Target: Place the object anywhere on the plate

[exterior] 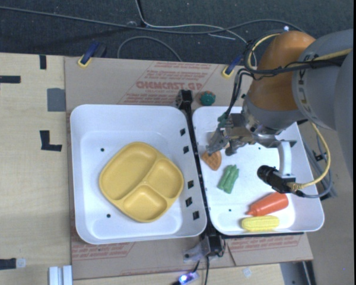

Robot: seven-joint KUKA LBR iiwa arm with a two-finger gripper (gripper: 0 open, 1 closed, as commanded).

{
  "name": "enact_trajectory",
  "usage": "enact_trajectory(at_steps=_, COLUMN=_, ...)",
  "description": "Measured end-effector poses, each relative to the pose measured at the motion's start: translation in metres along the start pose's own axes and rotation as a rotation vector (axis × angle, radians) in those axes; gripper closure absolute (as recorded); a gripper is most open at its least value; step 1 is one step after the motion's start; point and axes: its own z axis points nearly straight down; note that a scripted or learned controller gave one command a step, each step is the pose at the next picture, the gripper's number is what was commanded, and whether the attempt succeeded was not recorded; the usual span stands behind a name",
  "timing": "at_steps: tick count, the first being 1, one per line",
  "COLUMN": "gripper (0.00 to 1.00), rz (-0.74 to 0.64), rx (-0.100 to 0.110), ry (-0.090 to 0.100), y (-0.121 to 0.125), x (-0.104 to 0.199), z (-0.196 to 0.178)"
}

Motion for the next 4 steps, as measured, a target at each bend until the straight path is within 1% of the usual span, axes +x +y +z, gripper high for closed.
enact_trajectory(at_steps=1, gripper=1.0, rz=0.0, rx=-0.001, ry=0.0, y=0.013, x=0.054, z=-0.006)
enact_trajectory(at_steps=2, gripper=1.0, rz=0.001, rx=0.0, ry=-0.002, y=0.024, x=0.099, z=-0.001)
enact_trajectory(at_steps=3, gripper=1.0, rz=0.001, rx=0.0, ry=-0.002, y=0.047, x=0.145, z=0.013)
enact_trajectory(at_steps=4, gripper=0.0, rz=0.004, rx=0.0, ry=-0.003, y=0.046, x=0.142, z=0.012)
